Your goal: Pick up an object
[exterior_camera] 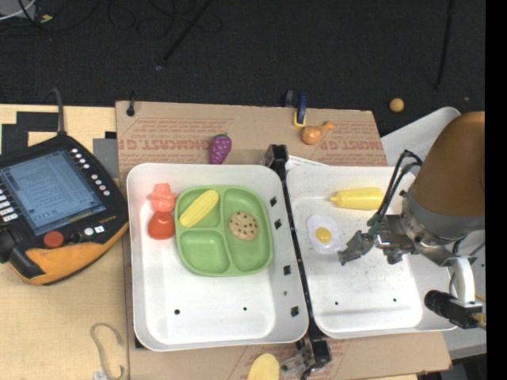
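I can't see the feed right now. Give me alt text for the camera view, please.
The gripper hovers low in the right bin, beside a toy fried egg and below a yellow bottle. The left bin holds a green tray with corn and a cookie, plus a red figure.

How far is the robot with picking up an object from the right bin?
Nothing looks picked up yet. The round white fried egg toy with its yellow yolk and the yellow mustard bottle both lie on the floor of the right white bin. The dark claw is low in that bin, just right of the egg. The grasp and the lift are left.
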You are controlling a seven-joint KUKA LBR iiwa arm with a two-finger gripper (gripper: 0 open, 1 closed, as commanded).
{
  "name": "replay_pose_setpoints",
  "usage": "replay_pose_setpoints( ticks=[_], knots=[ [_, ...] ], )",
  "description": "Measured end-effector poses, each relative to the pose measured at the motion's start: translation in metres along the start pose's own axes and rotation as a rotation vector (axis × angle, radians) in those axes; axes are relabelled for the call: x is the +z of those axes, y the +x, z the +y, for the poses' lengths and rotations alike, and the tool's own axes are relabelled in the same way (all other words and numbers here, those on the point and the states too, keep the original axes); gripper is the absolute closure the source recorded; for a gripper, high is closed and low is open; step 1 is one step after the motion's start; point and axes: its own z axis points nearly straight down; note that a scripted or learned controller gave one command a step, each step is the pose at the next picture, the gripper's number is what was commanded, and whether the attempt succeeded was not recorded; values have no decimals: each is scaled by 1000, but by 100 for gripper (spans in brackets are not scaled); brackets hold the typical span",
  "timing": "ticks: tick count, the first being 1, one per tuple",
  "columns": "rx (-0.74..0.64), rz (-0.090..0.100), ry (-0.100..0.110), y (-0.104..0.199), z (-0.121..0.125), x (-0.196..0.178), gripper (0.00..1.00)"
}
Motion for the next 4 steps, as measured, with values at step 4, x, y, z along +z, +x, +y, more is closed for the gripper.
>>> replay_pose_setpoints(
  ticks=[4],
  knots=[
    [-3, 0, -10, -12, 3, 131, 0]
  ],
)
